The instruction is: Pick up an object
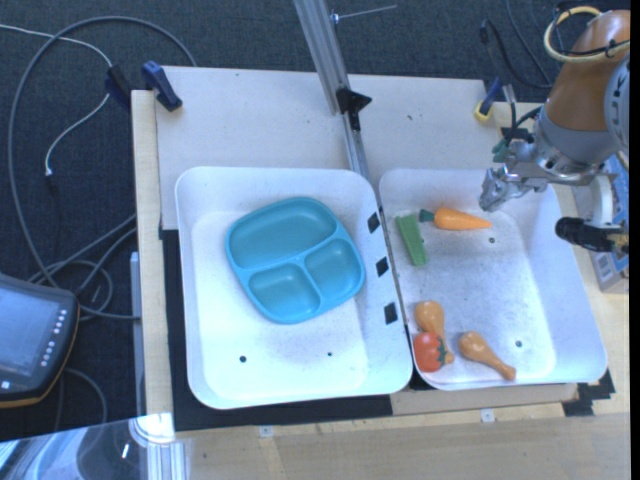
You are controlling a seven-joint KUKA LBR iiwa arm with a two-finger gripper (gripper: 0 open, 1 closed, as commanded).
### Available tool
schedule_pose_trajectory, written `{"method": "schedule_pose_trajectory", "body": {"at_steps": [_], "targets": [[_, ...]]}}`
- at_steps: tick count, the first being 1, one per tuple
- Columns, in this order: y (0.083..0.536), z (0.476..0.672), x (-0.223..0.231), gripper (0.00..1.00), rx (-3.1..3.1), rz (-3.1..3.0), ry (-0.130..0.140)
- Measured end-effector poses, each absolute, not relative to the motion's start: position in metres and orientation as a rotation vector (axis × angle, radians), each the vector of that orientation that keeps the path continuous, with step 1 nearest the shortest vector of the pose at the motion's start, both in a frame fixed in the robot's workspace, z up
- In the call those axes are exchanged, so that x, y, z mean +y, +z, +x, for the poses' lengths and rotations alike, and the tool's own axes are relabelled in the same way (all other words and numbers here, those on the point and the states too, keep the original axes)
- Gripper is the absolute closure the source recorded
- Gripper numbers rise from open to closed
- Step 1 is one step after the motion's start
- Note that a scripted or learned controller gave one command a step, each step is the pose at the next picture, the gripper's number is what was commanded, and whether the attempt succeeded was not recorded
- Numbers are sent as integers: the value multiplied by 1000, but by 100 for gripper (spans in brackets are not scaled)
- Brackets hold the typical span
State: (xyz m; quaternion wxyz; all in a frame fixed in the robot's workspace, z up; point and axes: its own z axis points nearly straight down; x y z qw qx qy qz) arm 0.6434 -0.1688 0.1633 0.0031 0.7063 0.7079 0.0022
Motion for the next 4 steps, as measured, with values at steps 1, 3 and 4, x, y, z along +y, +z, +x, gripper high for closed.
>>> {"method": "schedule_pose_trajectory", "body": {"at_steps": [1, 3, 4], "targets": [[209, 645, -173, 100, 2218, 2216, 6], [245, 626, -116, 100, 2231, 2217, 1], [250, 622, -56, 100, 2232, 2216, 2]]}}
